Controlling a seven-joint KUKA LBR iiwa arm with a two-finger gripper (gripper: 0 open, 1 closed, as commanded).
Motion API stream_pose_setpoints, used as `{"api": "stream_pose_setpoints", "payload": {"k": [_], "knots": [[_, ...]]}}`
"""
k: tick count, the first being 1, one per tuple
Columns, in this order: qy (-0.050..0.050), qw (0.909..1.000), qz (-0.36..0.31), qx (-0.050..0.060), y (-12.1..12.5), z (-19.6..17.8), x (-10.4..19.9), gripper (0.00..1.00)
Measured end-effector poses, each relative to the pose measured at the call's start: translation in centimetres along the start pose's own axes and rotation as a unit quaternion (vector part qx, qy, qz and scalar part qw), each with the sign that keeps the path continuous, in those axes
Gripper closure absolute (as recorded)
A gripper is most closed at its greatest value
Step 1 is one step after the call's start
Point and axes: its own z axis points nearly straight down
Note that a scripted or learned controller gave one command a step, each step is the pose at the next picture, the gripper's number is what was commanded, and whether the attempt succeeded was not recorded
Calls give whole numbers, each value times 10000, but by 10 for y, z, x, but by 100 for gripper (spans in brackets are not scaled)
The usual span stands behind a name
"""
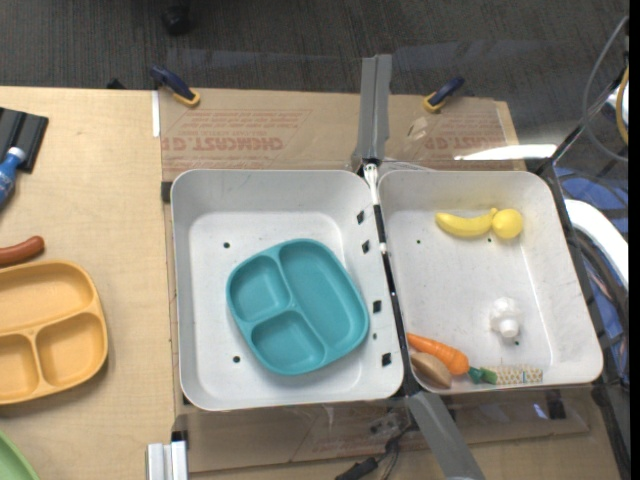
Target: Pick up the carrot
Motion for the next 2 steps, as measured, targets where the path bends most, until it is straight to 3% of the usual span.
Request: {"api": "stream_pose_setpoints", "payload": {"k": [1, 2], "knots": [[-24, 9977, -672, -20, -30, 100, -24, 100], [0, 9545, -2982, 4, -13, 73, 15, 100]]}}
